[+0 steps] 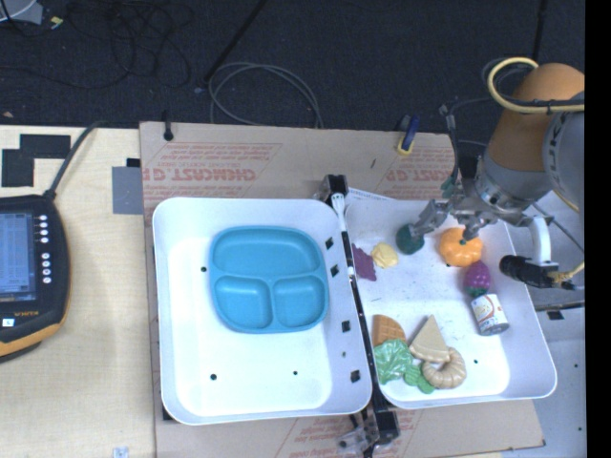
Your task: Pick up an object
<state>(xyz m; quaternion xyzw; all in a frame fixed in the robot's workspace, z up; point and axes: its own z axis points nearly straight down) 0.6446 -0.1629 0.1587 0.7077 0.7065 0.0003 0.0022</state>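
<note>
Your pincer [465, 225] hangs spread over pumpkin [461, 248], far end of right bin [535, 365], nothing gripped; positioned to drop and grasp it.

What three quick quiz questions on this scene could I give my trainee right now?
1. True or false: the blue divided tray lies in the left bin.
2. Which item lies nearest the tool? A) croissant B) orange pumpkin C) small can
3. Fill in: the yellow item lies in the ____ bin.

Key: 1 true; 2 B; 3 right.
</note>
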